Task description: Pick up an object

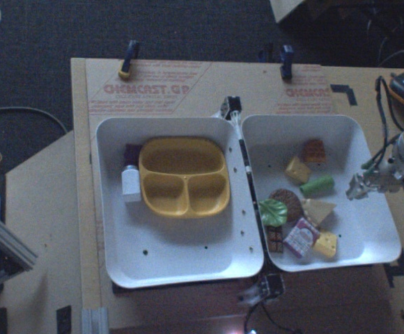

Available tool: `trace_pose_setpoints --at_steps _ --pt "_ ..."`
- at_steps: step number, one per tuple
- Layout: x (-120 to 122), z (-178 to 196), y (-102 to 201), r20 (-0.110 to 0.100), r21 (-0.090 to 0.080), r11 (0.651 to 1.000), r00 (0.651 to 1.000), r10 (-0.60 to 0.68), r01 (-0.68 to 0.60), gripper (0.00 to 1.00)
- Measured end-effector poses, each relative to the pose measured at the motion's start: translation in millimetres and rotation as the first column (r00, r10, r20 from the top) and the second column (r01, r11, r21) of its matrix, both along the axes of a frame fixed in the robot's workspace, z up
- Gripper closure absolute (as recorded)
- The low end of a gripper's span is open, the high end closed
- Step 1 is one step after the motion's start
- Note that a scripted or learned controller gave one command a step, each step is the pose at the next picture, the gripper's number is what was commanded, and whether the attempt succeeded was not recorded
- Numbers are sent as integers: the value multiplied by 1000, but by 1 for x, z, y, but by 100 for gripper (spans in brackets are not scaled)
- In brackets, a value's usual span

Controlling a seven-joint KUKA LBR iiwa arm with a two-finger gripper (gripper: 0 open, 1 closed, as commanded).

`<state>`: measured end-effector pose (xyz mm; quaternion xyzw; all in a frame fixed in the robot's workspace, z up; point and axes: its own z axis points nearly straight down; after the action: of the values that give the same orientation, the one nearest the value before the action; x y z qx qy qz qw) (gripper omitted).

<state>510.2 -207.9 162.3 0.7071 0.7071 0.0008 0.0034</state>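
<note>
A: Where the right bin (pixel 369 141) holds its clutter, what lies nearest the gripper (pixel 356 188)?

B: A short green cylinder (pixel 317 185), lying on its side near the bin's middle; it is smooth and plain; a yellow cheese wedge (pixel 297 170) lies just beside it on the left, a brown waffle-like piece (pixel 314 150) above that.

A: And below it?

B: A pale wedge (pixel 318 210), a round brown cookie (pixel 286 202) with a green leaf (pixel 273 213) overlapping its lower left edge, a pink-and-white packet (pixel 301 238), a yellow cube (pixel 326 245), a dark chocolate bar (pixel 276 239); they crowd together, touching.

A: The claw?

B: It hangs over the bin's right side, apart from the cylinder; nothing sits between its fingers; wide or narrow, I cannot tell.

A: The left bin (pixel 118 242)?

B: A yellow divided tray (pixel 184 176); a small white bottle (pixel 131 183) touching its left edge.
</note>
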Motion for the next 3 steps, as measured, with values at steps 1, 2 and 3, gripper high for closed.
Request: trace_pose_setpoints --at_steps 1,2,3 --pt "-5 61 -6 2 -1 1000 1000 0 0 100" --pt "-4 63 -6 -2 2 1000 1000 1 -1 100" --pt "18 66 52 -2 4 1000 1000 7 -7 100"
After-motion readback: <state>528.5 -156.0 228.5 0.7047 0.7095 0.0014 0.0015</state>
